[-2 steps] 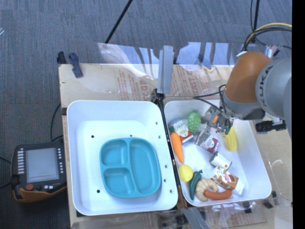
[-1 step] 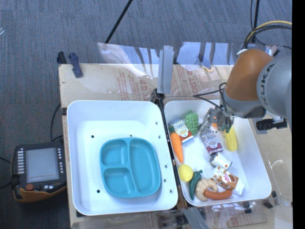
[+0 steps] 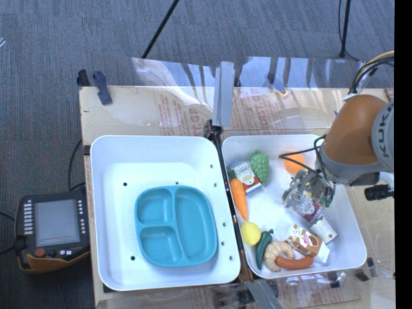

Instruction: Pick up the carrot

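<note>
The gripper [image 3: 308, 195] hovers right of centre, finger state unclear; approach step. Next, shift left over the carrot [image 3: 239, 198].

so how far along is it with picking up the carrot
Nothing looks done yet: the carrot lies against the left wall of the right bin, beside the lemon. In hand: the gripper is low over the bin's right side, apart from the carrot. Left: move across, grasp, lift.
</note>
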`<state>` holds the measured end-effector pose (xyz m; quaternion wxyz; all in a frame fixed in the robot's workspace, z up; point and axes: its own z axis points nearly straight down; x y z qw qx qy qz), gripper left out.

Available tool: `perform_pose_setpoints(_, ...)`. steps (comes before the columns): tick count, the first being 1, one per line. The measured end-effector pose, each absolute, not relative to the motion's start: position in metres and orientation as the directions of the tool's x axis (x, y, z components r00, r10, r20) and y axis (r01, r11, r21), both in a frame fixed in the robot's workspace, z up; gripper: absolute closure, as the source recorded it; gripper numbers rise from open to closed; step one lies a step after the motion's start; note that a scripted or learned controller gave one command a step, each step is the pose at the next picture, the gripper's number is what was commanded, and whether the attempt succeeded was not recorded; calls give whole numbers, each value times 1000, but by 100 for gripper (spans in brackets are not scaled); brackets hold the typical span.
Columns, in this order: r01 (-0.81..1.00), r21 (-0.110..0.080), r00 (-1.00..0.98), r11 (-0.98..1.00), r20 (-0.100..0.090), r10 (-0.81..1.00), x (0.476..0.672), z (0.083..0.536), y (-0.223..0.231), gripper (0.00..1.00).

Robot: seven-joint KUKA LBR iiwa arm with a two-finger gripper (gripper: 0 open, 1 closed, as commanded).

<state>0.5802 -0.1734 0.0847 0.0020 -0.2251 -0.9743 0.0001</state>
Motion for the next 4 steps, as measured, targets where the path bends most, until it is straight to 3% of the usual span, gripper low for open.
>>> perform_pose_setpoints(1,437,0,-899,899,3,437,581,85,-172,0)
perform_pose_setpoints(2,704,-1,-710,710,2,704,637,85,-165,0)
perform_pose_setpoints(3,441,1,-898,898,3,441,596,86,-214,0)
perform_pose_setpoints(4,702,2,-712,712,4,702,638,85,-208,0)
